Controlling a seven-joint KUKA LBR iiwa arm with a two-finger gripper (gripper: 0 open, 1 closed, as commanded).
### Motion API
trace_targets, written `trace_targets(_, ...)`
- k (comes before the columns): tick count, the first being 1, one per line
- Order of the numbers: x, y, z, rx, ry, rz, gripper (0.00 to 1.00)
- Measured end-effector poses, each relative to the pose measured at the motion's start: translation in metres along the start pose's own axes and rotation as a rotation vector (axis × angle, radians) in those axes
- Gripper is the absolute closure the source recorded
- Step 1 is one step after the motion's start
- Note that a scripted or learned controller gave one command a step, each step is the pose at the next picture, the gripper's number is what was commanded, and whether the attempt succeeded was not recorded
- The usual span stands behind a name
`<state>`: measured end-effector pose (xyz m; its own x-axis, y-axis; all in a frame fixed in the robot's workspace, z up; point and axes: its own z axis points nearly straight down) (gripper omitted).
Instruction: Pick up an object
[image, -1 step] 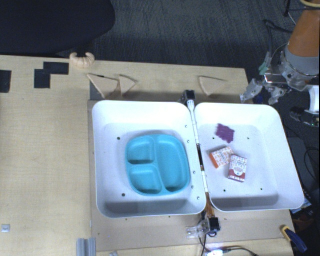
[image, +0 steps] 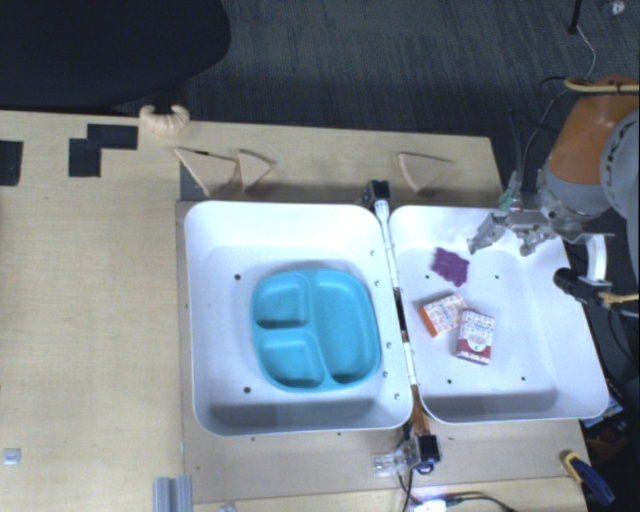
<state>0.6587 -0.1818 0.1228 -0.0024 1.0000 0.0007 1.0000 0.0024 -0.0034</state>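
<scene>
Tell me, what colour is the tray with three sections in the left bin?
The tray is light blue, shown clearly in the camera view.

Bins, white, shallow: two, a left bin and a right bin, side by side on one wooden bench. Tray, blue, three compartments: one, in the left bin. Small items in the right bin: three, being one purple piece, one orange packet and one red-and-white packet.

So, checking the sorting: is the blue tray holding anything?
Empty. The blue tray in the left bin shows bare blue in all three compartments.
</scene>
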Motion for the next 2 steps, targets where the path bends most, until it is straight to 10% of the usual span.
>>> trace_targets(2, 0.029, -0.107, 0.026, -0.005, -0.001, 0.001, 0.00)
